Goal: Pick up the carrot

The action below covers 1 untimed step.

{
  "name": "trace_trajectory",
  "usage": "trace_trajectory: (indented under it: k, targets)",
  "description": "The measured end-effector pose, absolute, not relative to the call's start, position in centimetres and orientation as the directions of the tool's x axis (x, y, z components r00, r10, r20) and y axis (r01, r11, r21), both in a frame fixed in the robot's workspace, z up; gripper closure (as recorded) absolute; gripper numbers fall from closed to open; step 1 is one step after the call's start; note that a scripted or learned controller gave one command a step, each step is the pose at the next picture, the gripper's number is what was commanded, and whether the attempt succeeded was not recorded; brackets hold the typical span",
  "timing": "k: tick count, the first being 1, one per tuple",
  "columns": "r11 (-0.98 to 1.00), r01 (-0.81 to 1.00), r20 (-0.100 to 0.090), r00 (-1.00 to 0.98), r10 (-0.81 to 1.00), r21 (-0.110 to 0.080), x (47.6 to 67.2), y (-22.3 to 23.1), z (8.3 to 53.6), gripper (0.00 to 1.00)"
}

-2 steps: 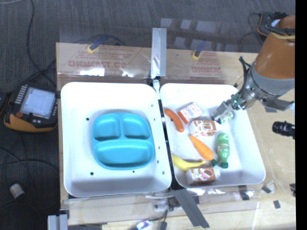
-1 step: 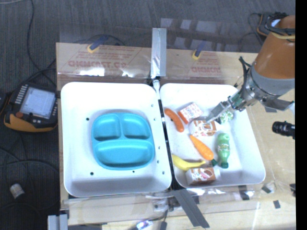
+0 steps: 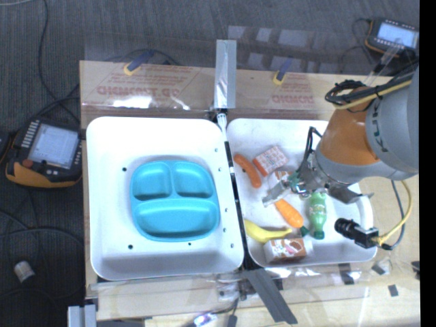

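Gripper (image 3: 285, 188) hovering low in right bin (image 3: 245, 245), grip state unclear, cannot tell. Carrot (image 3: 289, 214) lying just below-right, beside green bottle (image 3: 317, 214). Aiming across carrot's middle, avoiding bottle.

Blue tray (image 3: 176, 199) in left bin (image 3: 109, 251); banana (image 3: 262, 231), perhaps sausage (image 3: 247, 170), right.

Orange carrot (image 3: 289, 213) lies slanted in the right bin (image 3: 238, 136).
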<state>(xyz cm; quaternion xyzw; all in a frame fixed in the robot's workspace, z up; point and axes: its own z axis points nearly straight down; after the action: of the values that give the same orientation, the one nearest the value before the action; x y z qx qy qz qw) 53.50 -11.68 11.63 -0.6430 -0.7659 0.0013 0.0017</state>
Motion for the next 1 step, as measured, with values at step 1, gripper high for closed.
trace_trajectory:
  k: [1]
  targets:
    - [0.172, 0.985, -0.002, -0.172, 0.985, 0.010, 51.26, -12.57, 8.92, 0.00]
